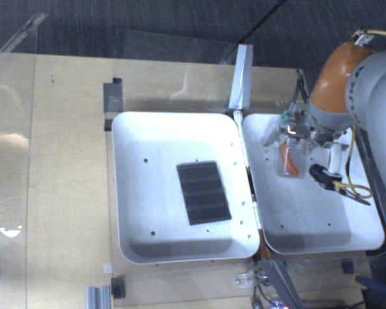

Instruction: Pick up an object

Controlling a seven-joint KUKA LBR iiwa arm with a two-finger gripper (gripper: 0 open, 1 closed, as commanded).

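Observation:
A small orange-red object (289, 162) lies in the back left part of the right bin (321, 227). My gripper (288, 144) hangs low right over it, reaching in from the right under the orange-banded wrist. Its two translucent fingers (271, 138) stand apart on either side of the object's upper end, so the gripper looks open, and the object rests on the bin floor. A dark ribbed rectangular pad (204, 192) lies flat in the middle of the left bin (135, 172), far from the gripper.
A black plug on a yellow cable (326, 176) hangs beside the gripper over the right bin. A metal post (240, 82) stands behind the rim between the two bins. The arm's grey body covers the right bin's far right side.

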